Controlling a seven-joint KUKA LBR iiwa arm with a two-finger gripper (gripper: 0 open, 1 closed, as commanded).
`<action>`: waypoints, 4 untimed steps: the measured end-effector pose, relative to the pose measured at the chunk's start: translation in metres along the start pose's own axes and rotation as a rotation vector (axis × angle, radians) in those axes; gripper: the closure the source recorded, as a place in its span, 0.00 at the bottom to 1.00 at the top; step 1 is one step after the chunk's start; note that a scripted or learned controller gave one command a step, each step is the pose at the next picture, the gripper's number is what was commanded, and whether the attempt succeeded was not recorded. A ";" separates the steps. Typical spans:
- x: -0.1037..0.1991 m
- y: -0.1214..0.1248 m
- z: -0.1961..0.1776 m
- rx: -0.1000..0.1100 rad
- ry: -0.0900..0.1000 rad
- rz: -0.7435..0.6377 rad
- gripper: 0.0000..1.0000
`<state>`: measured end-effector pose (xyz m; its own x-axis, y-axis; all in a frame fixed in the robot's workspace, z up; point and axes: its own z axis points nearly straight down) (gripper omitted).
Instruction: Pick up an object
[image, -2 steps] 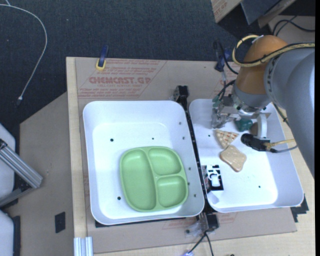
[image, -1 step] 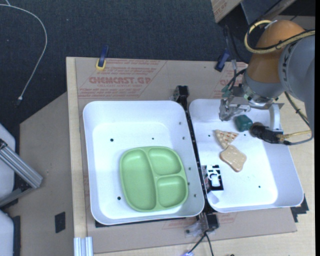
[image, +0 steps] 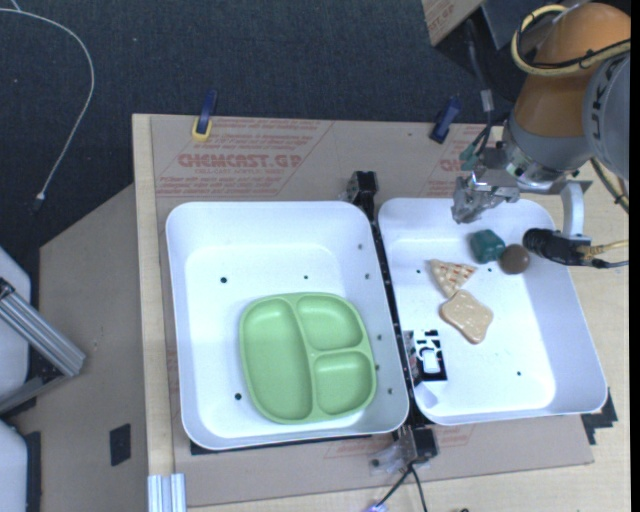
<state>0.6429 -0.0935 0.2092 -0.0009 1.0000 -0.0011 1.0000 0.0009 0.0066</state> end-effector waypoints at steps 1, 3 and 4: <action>0.039 -0.027 -0.011 0.008 0.003 -0.003 1.00; 0.126 -0.078 -0.007 0.011 0.003 -0.004 1.00; 0.179 -0.097 -0.004 0.011 0.003 -0.005 1.00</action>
